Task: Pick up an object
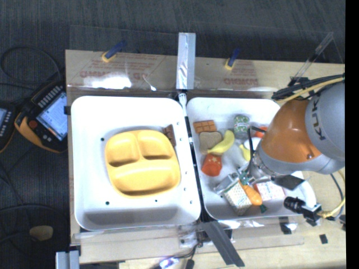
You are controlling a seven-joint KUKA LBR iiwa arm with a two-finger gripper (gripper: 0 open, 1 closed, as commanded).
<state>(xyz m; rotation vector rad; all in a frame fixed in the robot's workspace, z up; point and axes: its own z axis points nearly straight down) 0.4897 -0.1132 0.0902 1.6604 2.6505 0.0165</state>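
You see the pincer [242, 179] low in the right bin [291, 214], just above a carrot [252, 193] and a pale box [238, 197]; whether it is parted or gripping anything, you cannot tell. A banana [222, 143], tomato [211, 165] and cracker [204, 126] lie nearby. The left bin [90, 150] holds a yellow tray [142, 161].

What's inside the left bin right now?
A yellow divided tray lies in the left bin, with a small brown object at the tray's upper right corner. Whatever is under the tray is covered.
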